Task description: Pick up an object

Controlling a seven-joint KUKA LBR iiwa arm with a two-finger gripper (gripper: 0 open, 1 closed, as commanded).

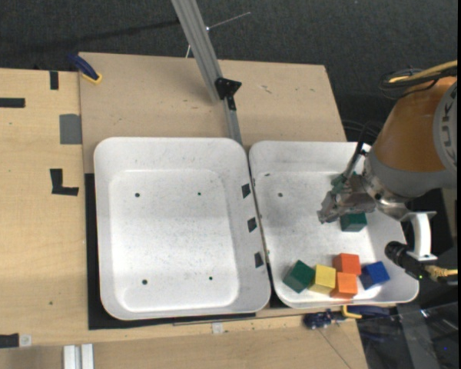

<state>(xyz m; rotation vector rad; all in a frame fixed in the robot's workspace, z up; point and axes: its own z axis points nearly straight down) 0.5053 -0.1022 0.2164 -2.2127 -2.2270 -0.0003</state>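
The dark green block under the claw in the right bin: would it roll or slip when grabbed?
The dark green block looks cube-shaped with flat faces, so it should probably sit still rather than roll. It appears rigid and likely light. Its smooth-looking sides might slip from the claw.

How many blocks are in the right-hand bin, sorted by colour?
Green: 2, one in the front cluster and a darker one beside the tool
Yellow: 1
Orange: 2, one at the back and one in front of it
Blue: 1
Total: 6 blocks
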